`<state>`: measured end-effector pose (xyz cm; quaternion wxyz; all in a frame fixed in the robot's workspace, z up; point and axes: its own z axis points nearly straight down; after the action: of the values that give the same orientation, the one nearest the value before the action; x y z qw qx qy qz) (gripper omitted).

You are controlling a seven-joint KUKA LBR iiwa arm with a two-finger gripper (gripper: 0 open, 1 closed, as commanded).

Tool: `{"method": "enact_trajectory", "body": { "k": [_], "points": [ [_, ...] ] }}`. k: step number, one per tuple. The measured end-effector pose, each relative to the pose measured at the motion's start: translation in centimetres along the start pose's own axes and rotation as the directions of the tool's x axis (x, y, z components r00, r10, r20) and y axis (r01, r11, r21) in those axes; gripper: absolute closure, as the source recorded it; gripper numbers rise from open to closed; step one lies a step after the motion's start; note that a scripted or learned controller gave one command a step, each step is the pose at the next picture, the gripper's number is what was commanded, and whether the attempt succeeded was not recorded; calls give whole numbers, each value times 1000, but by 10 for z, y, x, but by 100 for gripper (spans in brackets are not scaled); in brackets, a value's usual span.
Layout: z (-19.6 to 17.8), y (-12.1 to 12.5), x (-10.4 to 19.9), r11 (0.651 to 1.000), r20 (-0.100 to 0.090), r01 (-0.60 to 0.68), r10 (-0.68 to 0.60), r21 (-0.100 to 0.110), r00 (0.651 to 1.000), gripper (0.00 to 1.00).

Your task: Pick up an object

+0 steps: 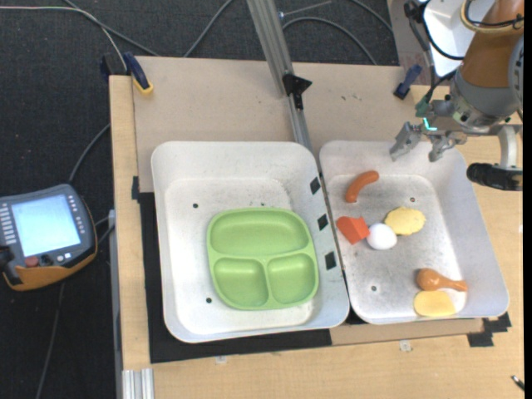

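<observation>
Gripper (421, 145) hovers over right bin's (490, 256) far edge, fingers spread, nothing between them. Below in that bin: sausage (361, 184), red block (353, 229), white egg (381, 237) (touching), yellow lump (405, 220), drumstick (439, 281). Green tray (262, 256) sits in left bin (179, 223).

Robot lab (teach pendant (46, 235), bench cables).

Divided plate (263, 256) in left bin (179, 165), 6 food pieces in right bin (478, 223)
</observation>
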<state>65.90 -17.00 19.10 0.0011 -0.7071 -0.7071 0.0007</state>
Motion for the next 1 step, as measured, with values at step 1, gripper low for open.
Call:
{"method": "enact_trajectory", "body": {
  "k": [1],
  "points": [
    [-1, 1, 0, 1000, 0, 0, 0, -2, 1000, 0]
  ]
}}
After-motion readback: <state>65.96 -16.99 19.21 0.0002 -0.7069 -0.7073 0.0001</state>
